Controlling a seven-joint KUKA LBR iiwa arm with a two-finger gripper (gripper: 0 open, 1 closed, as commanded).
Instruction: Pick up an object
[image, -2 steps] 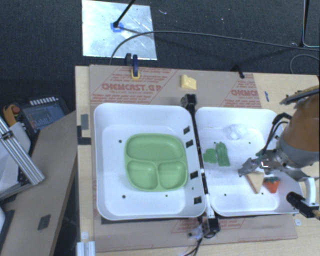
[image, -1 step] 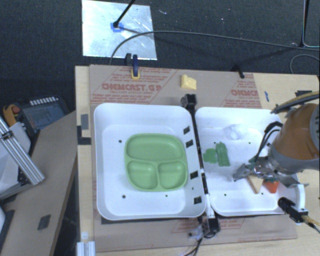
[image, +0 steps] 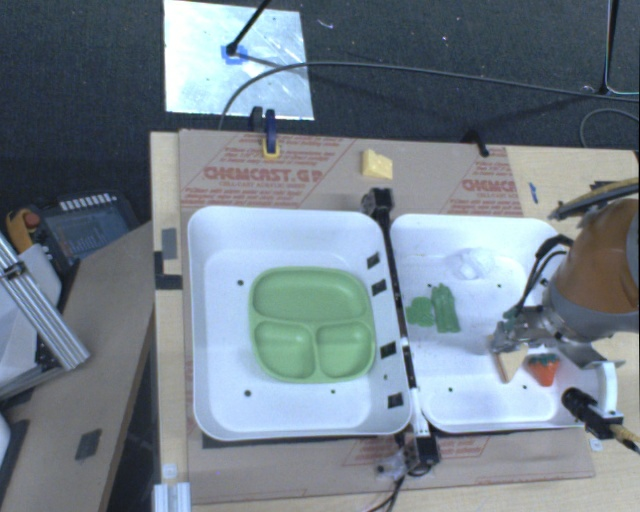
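The gripper (image: 512, 340) is low in the right bin (image: 470, 410), right by a tan wedge (image: 509, 366) & a small orange-red toy (image: 543, 372); can't tell if its jaws are apart or together. The green toy (image: 437, 309) lies nearby, mid-bin. All look small, light & prob. hard plastic, so maybe slippy: grab each across the thin middle.
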